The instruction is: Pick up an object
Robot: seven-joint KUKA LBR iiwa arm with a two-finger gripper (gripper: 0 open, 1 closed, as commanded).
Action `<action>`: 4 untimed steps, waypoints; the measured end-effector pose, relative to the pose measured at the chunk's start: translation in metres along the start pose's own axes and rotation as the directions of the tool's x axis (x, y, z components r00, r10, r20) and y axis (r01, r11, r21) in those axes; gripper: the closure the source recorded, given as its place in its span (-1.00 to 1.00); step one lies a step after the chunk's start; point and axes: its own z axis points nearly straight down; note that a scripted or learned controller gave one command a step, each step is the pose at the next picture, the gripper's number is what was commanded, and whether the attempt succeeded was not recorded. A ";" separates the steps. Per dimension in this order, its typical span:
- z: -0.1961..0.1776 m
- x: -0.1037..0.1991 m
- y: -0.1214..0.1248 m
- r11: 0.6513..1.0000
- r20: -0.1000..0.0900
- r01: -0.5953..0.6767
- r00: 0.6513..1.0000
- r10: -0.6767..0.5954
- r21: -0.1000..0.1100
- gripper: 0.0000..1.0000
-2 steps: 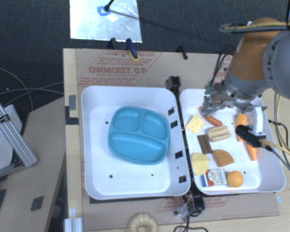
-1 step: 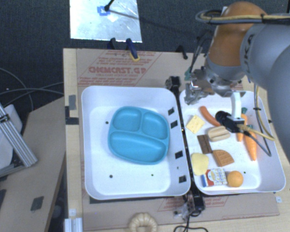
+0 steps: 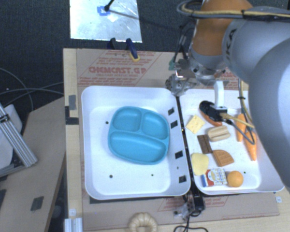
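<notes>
Grey arm (image 3: 266, 66) looming over right bin (image 3: 268, 180), crowded toy food, blue tray (image 3: 137, 134) left, claw (image 3: 180, 83) state unclear.

Two bins are set side by side on the table (image 3: 48, 129). A tray (image 3: 138, 134) is laid in the left bin (image 3: 94, 178); food pieces (image 3: 217, 149) are crowded in the right bin (image 3: 266, 180), with the pincer (image 3: 180, 83) above its far left corner.

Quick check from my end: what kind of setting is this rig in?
Probably a robotics lab test bench, not a kitchen: two shallow white plastic bins sit on a cardboard sheet, toy food such as a small orange ball fills one, and loose cables trail nearby.
</notes>
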 end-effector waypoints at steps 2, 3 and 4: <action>0.008 0.015 0.024 1.000 0.002 -0.003 1.000 0.003 0.002 1.00; 0.014 0.009 0.018 1.000 0.003 -0.008 1.000 0.008 0.003 1.00; -0.005 0.009 0.013 1.000 0.002 -0.007 1.000 0.007 0.001 1.00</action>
